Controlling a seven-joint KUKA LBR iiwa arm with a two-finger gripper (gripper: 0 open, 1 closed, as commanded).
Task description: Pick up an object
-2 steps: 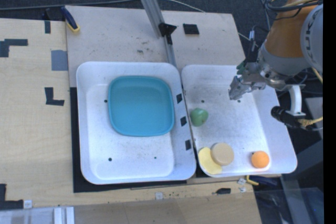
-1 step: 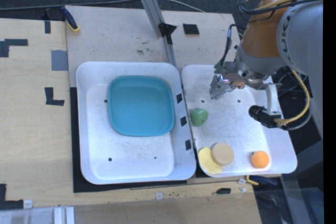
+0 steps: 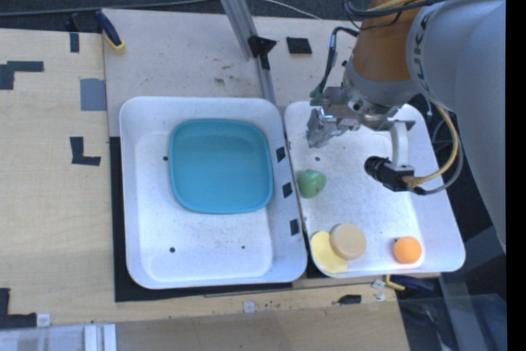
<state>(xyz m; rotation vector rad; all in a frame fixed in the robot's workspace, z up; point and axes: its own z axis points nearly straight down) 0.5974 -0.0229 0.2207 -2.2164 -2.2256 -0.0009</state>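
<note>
The gripper (image 3: 319, 130) hung over the right bin (image 3: 427, 177), its fingers a little apart with nothing between them. The green ball (image 3: 311, 183) lay just below it at six o'clock, apart from it, by the bin's left wall.

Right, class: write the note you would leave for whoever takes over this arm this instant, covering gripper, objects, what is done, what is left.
Gripper: hovering over the right white bin, near its upper left corner; nothing seen between its fingers.
Right bin: small green round object just below the gripper; tan disc lying on a yellow flat piece; small orange ball.
Left white bin: blue square plastic plate.
Done: nothing picked yet.
Left: choose an object, grasp and lift; the green one is nearest.
</note>
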